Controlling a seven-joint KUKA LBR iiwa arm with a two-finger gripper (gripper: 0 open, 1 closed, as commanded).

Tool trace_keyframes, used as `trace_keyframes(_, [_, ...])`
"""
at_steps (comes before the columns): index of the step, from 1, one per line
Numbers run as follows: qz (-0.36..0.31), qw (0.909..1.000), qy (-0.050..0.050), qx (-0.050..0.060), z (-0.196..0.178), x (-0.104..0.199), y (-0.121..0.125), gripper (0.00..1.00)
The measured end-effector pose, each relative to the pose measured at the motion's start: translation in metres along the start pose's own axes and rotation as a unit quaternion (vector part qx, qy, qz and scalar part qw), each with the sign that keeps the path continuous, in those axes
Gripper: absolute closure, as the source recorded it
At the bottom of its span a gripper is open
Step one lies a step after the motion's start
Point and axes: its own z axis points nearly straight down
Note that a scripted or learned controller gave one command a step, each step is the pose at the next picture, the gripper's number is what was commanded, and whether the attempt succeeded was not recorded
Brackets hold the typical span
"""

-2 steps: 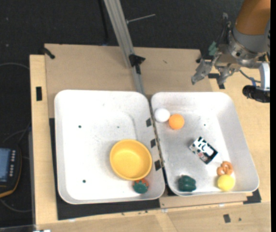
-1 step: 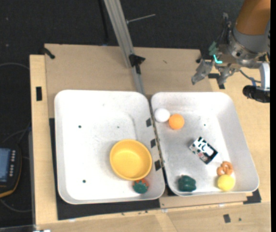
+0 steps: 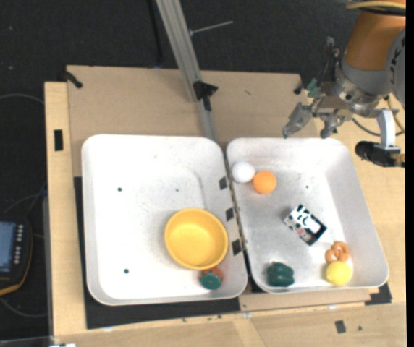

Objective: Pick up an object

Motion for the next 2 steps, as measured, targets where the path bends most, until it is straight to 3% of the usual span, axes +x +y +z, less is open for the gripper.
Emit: trace_keyframes(2, [0.000, 1.0000, 0.000, 0.000, 0.101, -0.007, 0.008, 0.00])
